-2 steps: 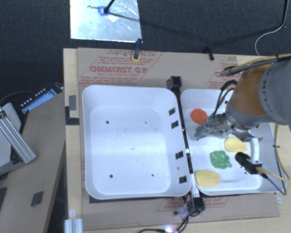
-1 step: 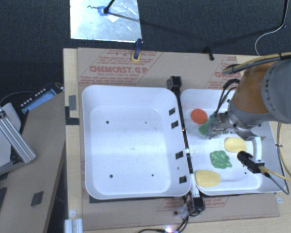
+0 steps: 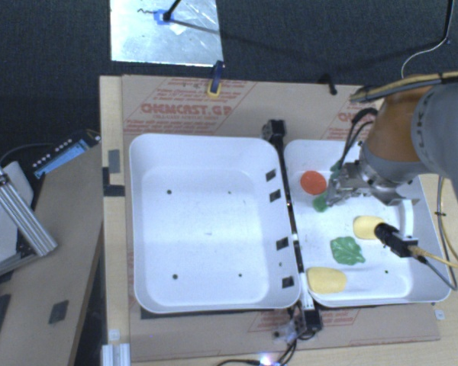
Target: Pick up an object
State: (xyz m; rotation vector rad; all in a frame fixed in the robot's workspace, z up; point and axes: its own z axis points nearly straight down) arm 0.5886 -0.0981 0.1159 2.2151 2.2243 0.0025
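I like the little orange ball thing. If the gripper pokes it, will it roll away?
Probably, a bit. The orange object looks round and smooth, so a push could send it rolling across the flat floor of the right bin. It looks small, so likely light. The bin's raised wall should stop it. The gripper is right beside it.

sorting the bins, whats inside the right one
In the right bin: an orange ball, a green leafy piece, two yellow pieces and a small green thing at the gripper. The arm covers the bin's far right corner.
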